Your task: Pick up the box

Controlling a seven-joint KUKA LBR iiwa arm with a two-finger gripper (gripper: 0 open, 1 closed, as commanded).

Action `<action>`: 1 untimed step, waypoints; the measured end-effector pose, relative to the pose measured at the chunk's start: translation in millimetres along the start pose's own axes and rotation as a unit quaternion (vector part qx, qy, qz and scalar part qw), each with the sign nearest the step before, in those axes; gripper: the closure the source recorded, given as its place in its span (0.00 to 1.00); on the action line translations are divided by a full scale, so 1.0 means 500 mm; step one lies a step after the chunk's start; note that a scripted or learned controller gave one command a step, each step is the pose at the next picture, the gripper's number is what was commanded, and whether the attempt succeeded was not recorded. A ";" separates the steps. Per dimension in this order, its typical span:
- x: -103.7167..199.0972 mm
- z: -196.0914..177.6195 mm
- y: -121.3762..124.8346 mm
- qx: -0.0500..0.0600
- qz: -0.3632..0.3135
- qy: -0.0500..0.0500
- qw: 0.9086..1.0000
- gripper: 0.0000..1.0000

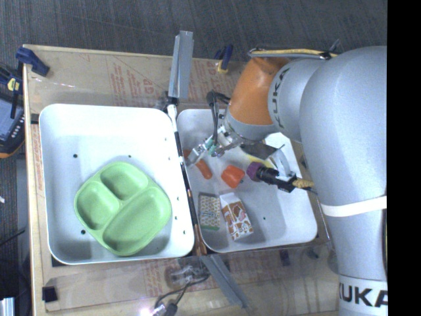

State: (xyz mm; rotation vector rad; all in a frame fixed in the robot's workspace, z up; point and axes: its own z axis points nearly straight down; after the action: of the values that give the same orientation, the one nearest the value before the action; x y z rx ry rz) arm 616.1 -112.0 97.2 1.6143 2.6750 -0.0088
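**Arm covers the right bin's far corner; box lies flat near its front**

The grey arm (342, 143) takes up the right side of the view, its orange band (253, 97) hanging over the back of the right bin (299, 232) and hiding that bin's far right corner and part of its right wall. The tabletop (99, 71) under both bins is wooden, with clamps at its edges.

The left bin (59, 127) holds a green divided plate (123, 207) with three compartments, lying toward the front.

In the right bin, the tool (200, 151) reaches down near the left wall, at the back half of the bin. Its fingers are small and mixed with cables and green parts, so I cannot tell whether they are apart or closed, or whether anything sits between them.

The box (235, 217), printed in brown and white, lies flat near the front of the right bin, well apart from the tool. Just beside it on its left lies a flat patterned packet (210, 211).

Smaller things lie between box and tool: an orange piece (232, 175), a slimmer orange piece (204, 170) close under the tool, and a purple-headed object (263, 173) with a black handle, its far end passing under the arm.
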 end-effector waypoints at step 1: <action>0.042 0.010 -0.127 0.004 0.069 0.010 0.998 0.00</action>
State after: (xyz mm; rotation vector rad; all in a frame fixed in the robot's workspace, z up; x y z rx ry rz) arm 550.1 -123.3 91.4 1.8070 2.5738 -0.0022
